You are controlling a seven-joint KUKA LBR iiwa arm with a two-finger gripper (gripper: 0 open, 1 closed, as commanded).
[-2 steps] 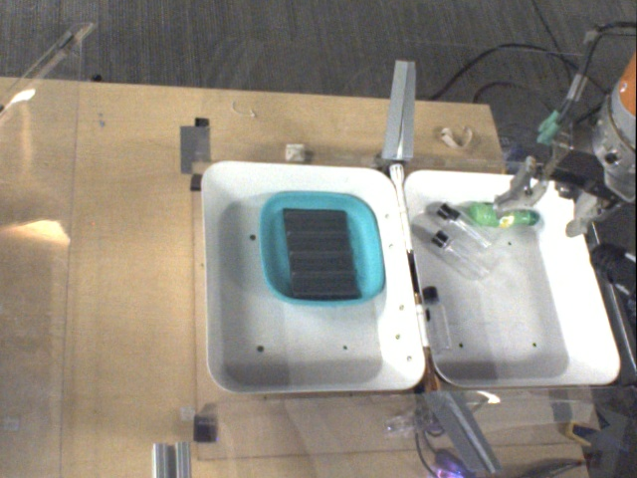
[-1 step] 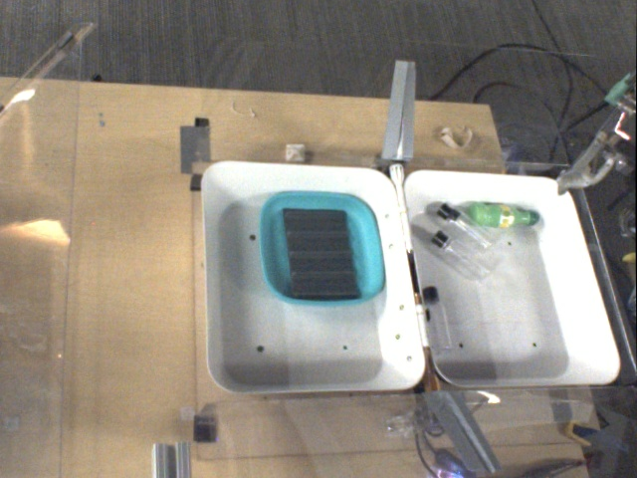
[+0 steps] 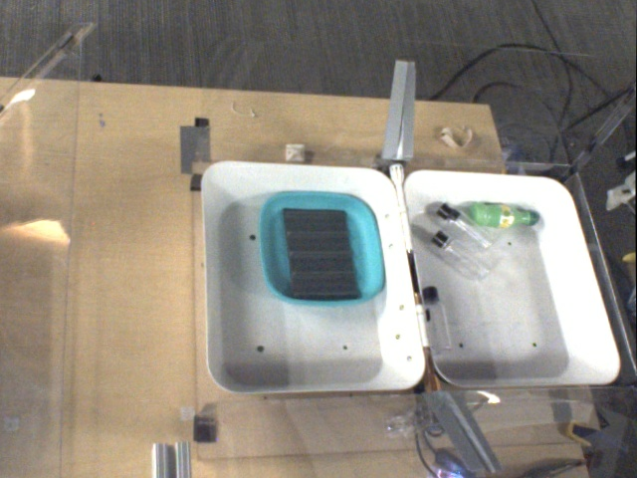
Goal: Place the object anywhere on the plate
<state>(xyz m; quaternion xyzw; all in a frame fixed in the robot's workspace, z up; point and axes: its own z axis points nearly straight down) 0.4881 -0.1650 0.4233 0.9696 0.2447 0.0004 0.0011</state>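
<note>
How my claw stands, wide or narrow, I cannot tell; nothing lies on the plate's dark middle, so the placing is not yet done.

The things to pick lie in the right bin (image 3: 518, 317), in its far left corner; a green bottle (image 3: 501, 215) rests on its side, its dark cap pointing toward the wall between the bins; just beside it, nearer the camera, lies a clear bottle (image 3: 463, 249) with a black cap, also on its side, and it looks to touch the green one.

The left bin (image 3: 234, 307) holds the plate (image 3: 271, 247), a teal one with rounded corners, set toward the far side; a dark ribbed insert (image 3: 320, 255) fills its middle.

Both bins sit side by side on the wooden tabletop (image 3: 109, 267); a grey metal post (image 3: 401, 108) stands at the far end of the seam between them; black cables (image 3: 518, 58) trail over the floor beyond.
</note>
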